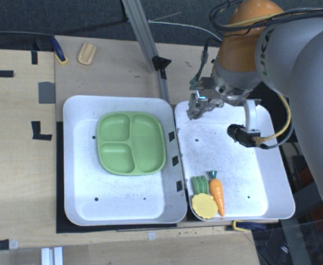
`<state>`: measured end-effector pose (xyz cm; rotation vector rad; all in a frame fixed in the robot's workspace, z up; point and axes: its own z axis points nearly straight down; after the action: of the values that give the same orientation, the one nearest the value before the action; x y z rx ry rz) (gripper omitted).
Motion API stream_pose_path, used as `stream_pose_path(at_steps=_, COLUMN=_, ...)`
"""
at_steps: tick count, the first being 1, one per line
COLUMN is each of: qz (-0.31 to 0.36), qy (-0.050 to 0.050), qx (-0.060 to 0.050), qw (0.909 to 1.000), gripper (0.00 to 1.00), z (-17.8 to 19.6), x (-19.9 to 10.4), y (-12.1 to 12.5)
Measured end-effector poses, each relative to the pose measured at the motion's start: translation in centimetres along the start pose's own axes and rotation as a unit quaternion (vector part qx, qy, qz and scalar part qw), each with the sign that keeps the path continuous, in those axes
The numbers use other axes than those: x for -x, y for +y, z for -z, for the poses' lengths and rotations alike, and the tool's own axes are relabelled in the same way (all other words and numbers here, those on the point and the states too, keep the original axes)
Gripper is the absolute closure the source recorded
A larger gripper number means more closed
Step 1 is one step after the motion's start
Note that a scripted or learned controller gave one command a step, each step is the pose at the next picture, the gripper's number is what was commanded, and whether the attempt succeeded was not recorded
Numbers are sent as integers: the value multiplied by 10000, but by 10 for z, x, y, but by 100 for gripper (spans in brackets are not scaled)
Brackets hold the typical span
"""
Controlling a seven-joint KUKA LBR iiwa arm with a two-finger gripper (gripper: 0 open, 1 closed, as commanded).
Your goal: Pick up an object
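Above right bin [271,164] far corner: gripper [197,110]; toy carrot [217,195] near front.

Orange carrot [217,195], yellow disc [204,206], right bin's [271,203] front-left corner

There are two white bins: the left bin [75,148] and the right bin [260,170]. One green divided plate [131,143] is there. The toy foods are three: one carrot [217,195], one yellow round piece [205,206] and one green piece [200,185].

Right bin [271,164] floor mostly open; carrot [217,195], yellow toy [204,206] crowd near-left corner.
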<state>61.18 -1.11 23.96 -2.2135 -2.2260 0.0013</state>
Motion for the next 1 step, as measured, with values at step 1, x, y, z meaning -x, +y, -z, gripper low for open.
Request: stream_pose_path(at_steps=1, qz=8, qy=4, qx=8, qw=10000, gripper=100, z=7, x=-52, y=8)
